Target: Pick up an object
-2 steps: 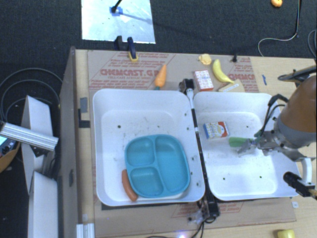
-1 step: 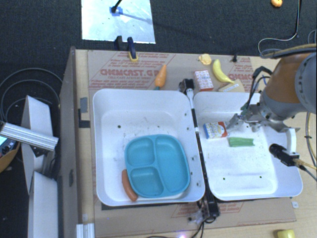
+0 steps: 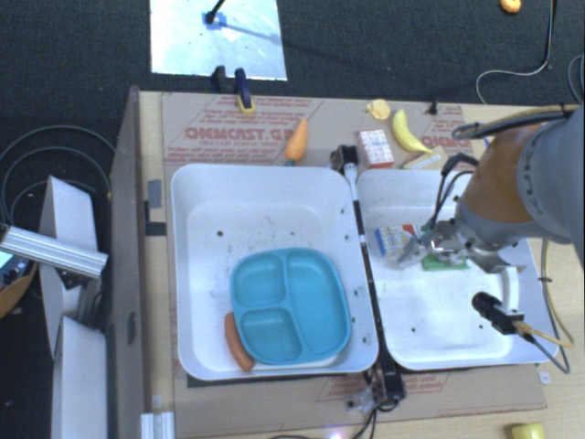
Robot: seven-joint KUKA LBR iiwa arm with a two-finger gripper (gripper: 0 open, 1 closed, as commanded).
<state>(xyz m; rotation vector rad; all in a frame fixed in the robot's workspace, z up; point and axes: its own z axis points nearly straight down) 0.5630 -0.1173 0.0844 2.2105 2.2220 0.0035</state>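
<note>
Progress: early to middle, by the look of it; nothing lifted yet, grasp and raise both left to do.
Arm (image 3: 526, 176): grey with an orange band, reaching in from 3 o'clock, bent down over the right bin.
Jaws (image 3: 409, 250): low inside the right bin, at about 9 o'clock from the wrist, tips just beside a small blue-and-white packet; apart or together cannot be told, and nothing seen clamped between them.
Task's thing: likely the blue-and-white packet (image 3: 391, 238), lying on the bin floor near the bin's 10 o'clock corner; a green piece (image 3: 444, 263) lies under the wrist, at 3 o'clock from the packet.
Right bin (image 3: 430, 341): white, shallow, floor mostly bare toward 6 o'clock.
Left bin (image 3: 206, 245): white, holding a blue divided plate (image 3: 291, 305) toward 5 o'clock, an orange sausage-shaped toy (image 3: 238, 341) touching the plate's 8 o'clock edge.
Table (image 3: 247, 131): brown cardboard sheet with red print under both bins.
Loose things at 12 o'clock of the bins: carrot (image 3: 296, 141), small box (image 3: 376, 148), banana (image 3: 406, 133), all on the cardboard, apart from each other.
Room: dark carpet around, pale square sheet (image 3: 218, 24) at 12 o'clock, cables on the carpet.
</note>
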